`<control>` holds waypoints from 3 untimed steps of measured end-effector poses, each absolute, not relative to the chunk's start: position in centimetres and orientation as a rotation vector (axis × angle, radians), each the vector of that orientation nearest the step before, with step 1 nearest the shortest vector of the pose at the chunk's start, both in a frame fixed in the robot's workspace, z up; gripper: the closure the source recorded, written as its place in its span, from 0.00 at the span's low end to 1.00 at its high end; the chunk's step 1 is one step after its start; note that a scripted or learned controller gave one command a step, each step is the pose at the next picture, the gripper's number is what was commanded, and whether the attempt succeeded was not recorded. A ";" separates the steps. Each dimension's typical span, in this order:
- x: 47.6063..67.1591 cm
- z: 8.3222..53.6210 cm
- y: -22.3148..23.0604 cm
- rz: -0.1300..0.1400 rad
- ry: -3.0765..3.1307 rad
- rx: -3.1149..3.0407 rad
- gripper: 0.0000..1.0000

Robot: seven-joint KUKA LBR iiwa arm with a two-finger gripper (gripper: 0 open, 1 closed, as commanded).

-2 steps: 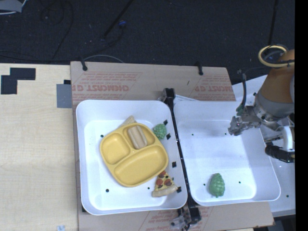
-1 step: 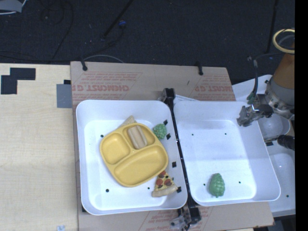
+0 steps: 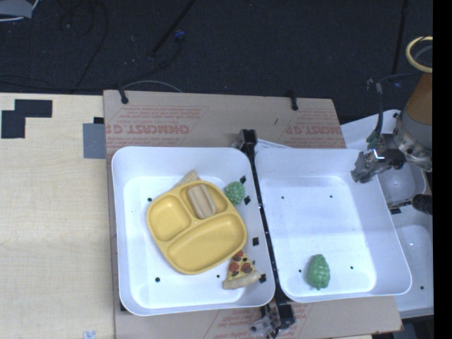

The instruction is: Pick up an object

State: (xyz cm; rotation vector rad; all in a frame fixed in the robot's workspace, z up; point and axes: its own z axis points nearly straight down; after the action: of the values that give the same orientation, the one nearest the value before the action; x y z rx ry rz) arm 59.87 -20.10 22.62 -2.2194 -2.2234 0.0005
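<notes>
Yellow tray (image 3: pixel 194 235) fills left bin (image 3: pixel 134 189); gripper (image 3: pixel 369 162) grip unclear, beside right bin (image 3: pixel 367 217).

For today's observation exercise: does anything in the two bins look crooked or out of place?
The yellow tray sits askew in the left bin, its edges turned against the walls. A pizza slice and a small green piece lie loose beside it. In the right bin, a green lump lies alone.
</notes>
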 end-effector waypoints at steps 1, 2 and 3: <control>58.2 23.5 -15.3 0.002 -2.222 -2.214 1.00; 57.1 22.2 -10.1 0.004 -2.221 -2.215 1.00; 56.2 23.1 -4.3 0.002 -2.223 -2.212 1.00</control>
State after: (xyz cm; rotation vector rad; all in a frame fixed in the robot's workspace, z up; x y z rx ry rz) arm 56.21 -4.32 23.09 -2.2123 -2.2234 0.0023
